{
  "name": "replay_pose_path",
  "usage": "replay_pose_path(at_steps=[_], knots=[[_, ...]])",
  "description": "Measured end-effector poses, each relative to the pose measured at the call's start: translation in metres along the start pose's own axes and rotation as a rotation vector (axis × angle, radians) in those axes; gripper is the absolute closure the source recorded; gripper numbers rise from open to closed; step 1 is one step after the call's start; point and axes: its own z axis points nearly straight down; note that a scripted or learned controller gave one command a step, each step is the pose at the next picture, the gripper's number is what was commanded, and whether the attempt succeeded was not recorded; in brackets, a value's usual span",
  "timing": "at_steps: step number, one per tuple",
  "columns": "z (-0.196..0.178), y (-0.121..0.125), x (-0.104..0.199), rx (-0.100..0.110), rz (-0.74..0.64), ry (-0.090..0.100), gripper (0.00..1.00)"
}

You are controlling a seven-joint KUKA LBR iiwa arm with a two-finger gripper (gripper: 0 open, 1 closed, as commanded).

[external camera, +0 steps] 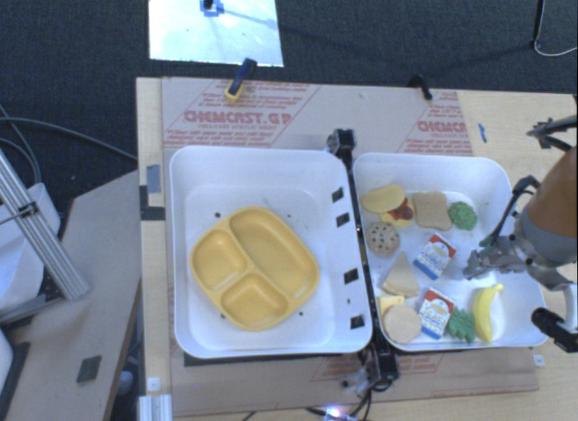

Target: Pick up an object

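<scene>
Yellow banana [488, 311] just below gripper [480, 266]; jaws' state cannot be told.

The arm came in from the right edge of the camera view, its orange band showing at the edge above a grey wrist. The gripper [480, 264] hung low at the wrist's left, dark fingers pointing left and slightly downward. Whether they were parted or closed could not be made out. Nothing could be seen between them.
</scene>
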Motion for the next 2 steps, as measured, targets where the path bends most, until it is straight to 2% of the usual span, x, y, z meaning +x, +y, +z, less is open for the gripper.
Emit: replay_pose_path(at_steps=[1,2], knots=[[0.011,-0.02,0.001,0.003,0.001,0.002,1.0],[-0.122,0.087,0.028,-0.018,-0.011,-0.004,1.0]])
